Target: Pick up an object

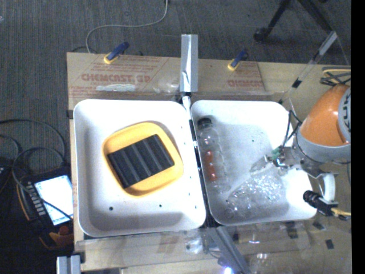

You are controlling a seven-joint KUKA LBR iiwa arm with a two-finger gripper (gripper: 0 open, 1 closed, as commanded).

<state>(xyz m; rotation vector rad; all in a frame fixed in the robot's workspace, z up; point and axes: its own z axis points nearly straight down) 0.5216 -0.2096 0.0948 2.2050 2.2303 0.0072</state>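
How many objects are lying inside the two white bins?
3. A yellow tray with a black ribbed insert is in the left bin. In the right bin, a clear plastic bottle lies along the left wall, and a crumpled clear wrapper sits toward the front right.

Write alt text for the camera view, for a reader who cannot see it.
Two shallow white bins sit side by side on a bench: the left bin holds a yellow tray with a black ridged insert, the right bin a clear plastic bottle along its left wall and crumpled clear plastic. The robot arm reaches in from the right above the crumpled plastic.
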